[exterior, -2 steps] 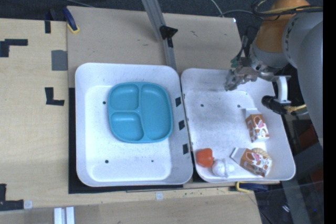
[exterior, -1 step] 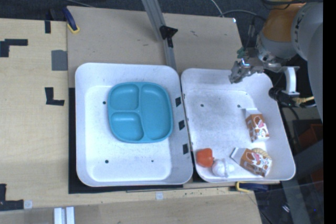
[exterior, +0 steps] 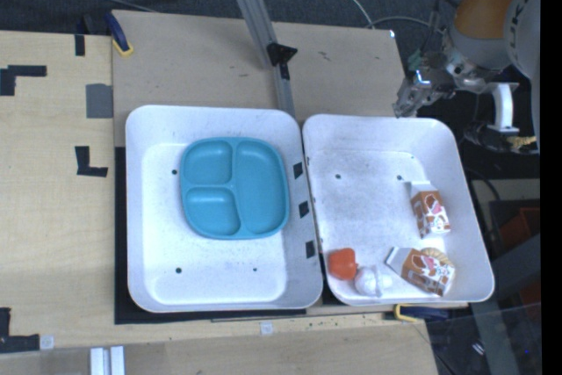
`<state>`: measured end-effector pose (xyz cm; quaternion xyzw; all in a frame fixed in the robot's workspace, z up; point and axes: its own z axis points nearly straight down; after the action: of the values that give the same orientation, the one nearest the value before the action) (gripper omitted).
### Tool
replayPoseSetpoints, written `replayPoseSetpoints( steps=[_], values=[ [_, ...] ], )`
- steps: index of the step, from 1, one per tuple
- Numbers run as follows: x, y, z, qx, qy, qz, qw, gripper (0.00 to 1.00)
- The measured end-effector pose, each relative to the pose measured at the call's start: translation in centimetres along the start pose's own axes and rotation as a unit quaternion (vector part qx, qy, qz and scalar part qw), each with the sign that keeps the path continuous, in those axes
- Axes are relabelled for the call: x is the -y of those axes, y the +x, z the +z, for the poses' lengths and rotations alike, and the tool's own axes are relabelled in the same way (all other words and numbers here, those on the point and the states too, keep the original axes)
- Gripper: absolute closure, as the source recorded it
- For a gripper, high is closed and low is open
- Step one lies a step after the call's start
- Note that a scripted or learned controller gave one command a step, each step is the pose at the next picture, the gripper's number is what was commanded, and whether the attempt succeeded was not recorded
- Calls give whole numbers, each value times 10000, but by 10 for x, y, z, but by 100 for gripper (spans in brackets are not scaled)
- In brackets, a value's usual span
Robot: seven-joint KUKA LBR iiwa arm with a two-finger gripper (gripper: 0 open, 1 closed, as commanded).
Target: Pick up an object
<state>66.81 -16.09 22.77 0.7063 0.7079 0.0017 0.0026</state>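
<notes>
Tool (exterior: 411, 101) hangs just beyond the far rim of the right bin (exterior: 378, 132), carrying nothing, likely parked clear so the camera sees both bins; I cannot tell its state. Candidates lie along that bin's near right side: 2 printed packets (exterior: 429, 213) (exterior: 426, 269), an orange piece (exterior: 342, 262) and a white lump (exterior: 371, 281). A blue tray (exterior: 234, 187) sits in the left bin (exterior: 149, 277). No pick has begun, I judge.
</notes>
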Motion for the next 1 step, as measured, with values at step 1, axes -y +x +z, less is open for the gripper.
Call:
replayPoseSetpoints(
  steps=[1],
  values=[
    [-1, 0, -48, -1, 5, 0, 10000, 100]
  ],
)
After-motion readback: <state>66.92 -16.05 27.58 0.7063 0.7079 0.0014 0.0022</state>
